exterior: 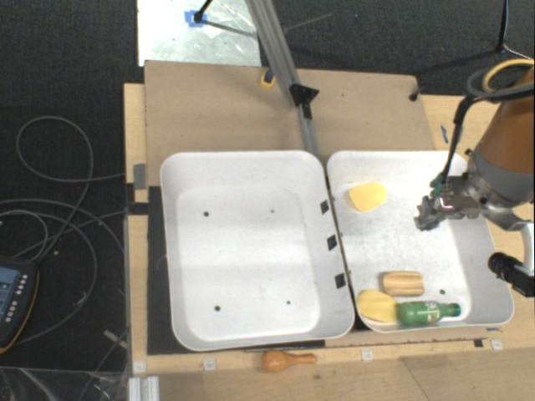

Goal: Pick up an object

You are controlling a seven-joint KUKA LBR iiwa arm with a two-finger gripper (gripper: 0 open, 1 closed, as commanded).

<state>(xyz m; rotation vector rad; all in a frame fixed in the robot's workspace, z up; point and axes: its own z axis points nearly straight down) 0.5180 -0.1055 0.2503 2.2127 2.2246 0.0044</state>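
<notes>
The claw [428, 215] hangs above the right bin [481, 261]; whether it is apart or together I cannot tell, with the yellow lump [367, 197] at nine o'clock, likely the handiest pick.

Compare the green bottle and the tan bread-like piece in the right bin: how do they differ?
The green bottle is glossy green with a narrow neck pointing right; the tan piece is matte, stubby and rounded. The bottle lies nearer the bin's front rim, the tan piece just behind it. Both lie on their sides, away from the gripper.
</notes>
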